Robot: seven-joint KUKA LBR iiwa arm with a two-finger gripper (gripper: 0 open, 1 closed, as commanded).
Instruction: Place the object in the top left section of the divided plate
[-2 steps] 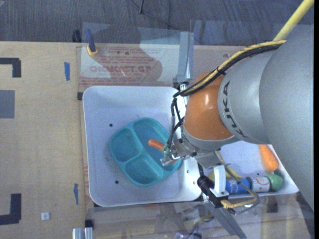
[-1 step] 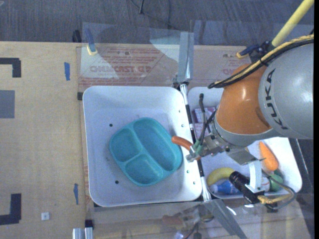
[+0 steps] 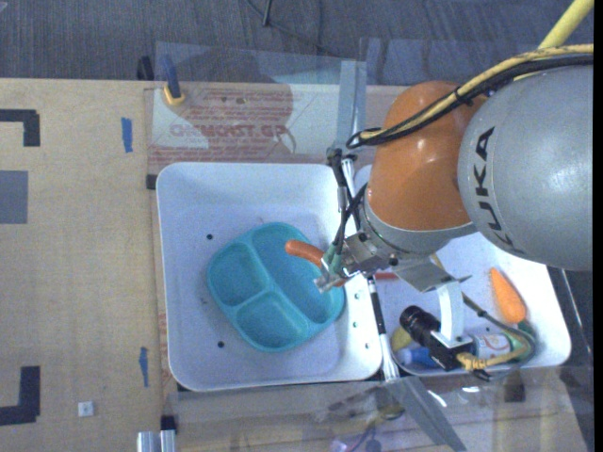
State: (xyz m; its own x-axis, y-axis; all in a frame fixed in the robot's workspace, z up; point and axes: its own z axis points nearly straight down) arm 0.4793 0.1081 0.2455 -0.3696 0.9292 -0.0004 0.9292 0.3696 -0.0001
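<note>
two shallow white bins sit side by side on a pale wooden bench, seen from above at a slant. the left bin fills the centre of the frame; the right bin lies at the lower right, largely covered by the arm.

a teal divided plate with three compartments rests tilted on the floor of the left bin, toward its lower right part. a small orange piece, long and rounded, lies at the plate's upper right edge, on or just over the rim; from here i cannot tell which compartment it belongs to, or whether it touches the plate.

the grey arm enters from the right of the frame, its orange band above the dividing wall between the bins. the gripper hangs over the plate's right rim, just beside the right end of the orange piece. whether the gripper is spread, closed, or pinching the piece cannot be told at this angle.

an orange carrot-shaped item lies in the right bin, well apart from the plate. blue tape strips and black corner marks show on the bench at the left of the frame.
</note>
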